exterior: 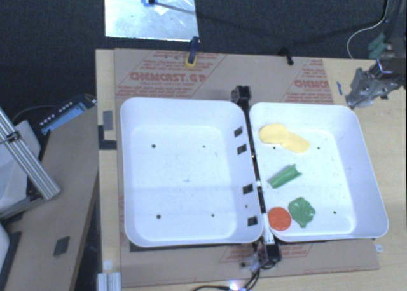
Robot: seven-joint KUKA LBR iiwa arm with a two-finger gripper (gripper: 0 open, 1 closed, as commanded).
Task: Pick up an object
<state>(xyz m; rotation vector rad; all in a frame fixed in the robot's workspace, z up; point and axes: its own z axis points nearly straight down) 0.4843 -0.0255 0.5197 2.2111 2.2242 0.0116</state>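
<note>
A robot gripper (367, 90) hangs at the far right edge of the counter (280, 70), just outside the upper right corner of the right bin (362, 156), well apart from anything it might lift. Four candidates lie in that bin: a yellow piece (283, 137) near the top, a green stick (283, 176) at the middle, an orange disc (279, 218) and a green lump (301, 211) side by side at the bottom, close together and possibly touching. The left bin (184, 175) sits beside it.

For a clean pick, the yellow piece or the green stick look the safer choices, since each lies alone; the gripper would best travel over one, line up across its narrow side, and descend straight. The disc and lump crowd each other and the dividing wall, leaving little room.

The gripper is small, blurred and partly cut off at the frame edge; whether it is spread or closed cannot be told.
</note>
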